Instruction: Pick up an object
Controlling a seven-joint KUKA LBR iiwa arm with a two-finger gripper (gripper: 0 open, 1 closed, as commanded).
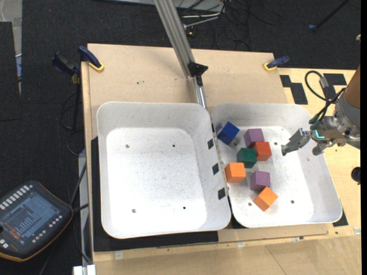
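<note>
A slanted overhead view shows a pale wooden bench carrying two shallow white plastic bins side by side. The left bin has a bare speckled floor. The right bin holds seven small cubes clustered toward its left half: a blue cube at the top, a purple cube just beside it, a red-orange cube touching a dark green cube, an orange cube near the dividing wall, a second purple cube, and a second orange cube lowest of all.

The grey arm's two-finger gripper reaches in from the right, over the right bin's upper right area. Its two dark fingers stand apart, spread open with nothing between them.

The nearest cube, the red-orange one, lies to the left of the fingers, near but clearly apart. The step appears to be the approach. To do it well, a cube with free sides is likely the safer choice, such as the lowest orange cube, which sits alone; the red-orange one is crowded by its neighbours. The fingers should straddle two opposite flat faces before closing.
</note>
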